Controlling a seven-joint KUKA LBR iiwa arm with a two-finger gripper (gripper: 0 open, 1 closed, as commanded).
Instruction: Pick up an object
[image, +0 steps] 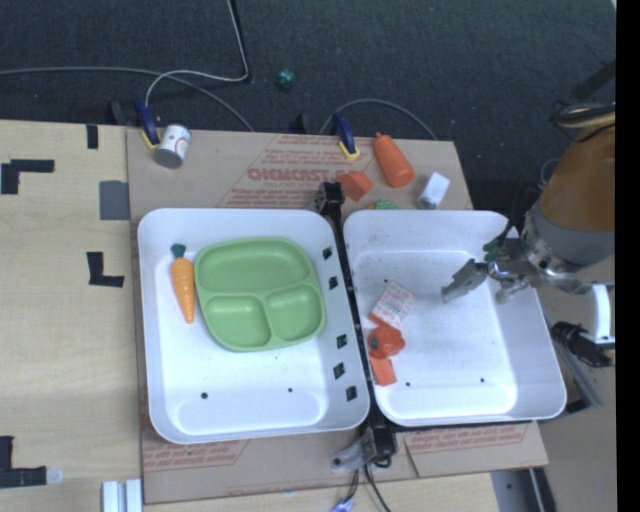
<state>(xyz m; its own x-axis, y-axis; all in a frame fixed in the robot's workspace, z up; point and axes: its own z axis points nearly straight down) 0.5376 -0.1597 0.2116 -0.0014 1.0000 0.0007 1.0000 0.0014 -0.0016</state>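
My gripper (478, 280) hangs over the right part of the right bin (520, 395), reaching in from the right, its grey fingers spread with nothing between them. To its left, near the bin's left wall, lie a small white and red packet (392, 301), an orange-red toy piece (386, 342) and a small orange block (383, 372). In the left bin (160, 400) sit a green divided plate (260, 293) and a toy carrot (182, 283) beside it.
Behind the bins on the cardboard lie an orange bottle-like toy (393, 160), a small orange block (357, 184), a white cube (434, 188) and a white can (173, 145). Black clips (345, 290) line the divider between the bins.
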